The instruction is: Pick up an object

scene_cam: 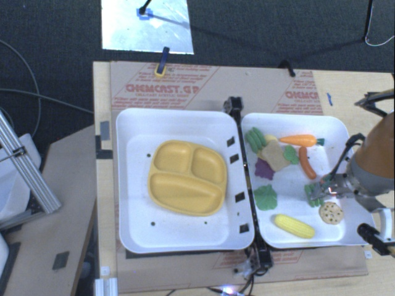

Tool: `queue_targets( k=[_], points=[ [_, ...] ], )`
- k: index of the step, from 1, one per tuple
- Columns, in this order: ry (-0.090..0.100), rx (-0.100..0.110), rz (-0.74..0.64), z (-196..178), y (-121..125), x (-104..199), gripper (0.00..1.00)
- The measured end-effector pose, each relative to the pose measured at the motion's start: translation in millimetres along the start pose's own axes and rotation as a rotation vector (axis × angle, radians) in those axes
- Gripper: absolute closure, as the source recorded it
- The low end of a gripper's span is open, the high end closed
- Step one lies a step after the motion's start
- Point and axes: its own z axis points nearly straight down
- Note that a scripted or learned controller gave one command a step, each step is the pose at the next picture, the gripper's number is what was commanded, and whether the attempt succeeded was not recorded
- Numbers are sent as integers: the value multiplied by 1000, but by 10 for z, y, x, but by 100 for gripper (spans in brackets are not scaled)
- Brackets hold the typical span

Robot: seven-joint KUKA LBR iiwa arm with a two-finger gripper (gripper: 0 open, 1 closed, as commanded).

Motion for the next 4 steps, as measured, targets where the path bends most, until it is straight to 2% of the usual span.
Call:
queue_targets(
  k=[1,2,3,4],
  points=[
    [-4,-3,-5,-113,27,5,100],
    [8,24,-10,-1011,-35,531,100],
    [12,37,-9,-246,-89,1079,100],
    [9,24,-11,-1153,-34,1693,100]
  ],
)
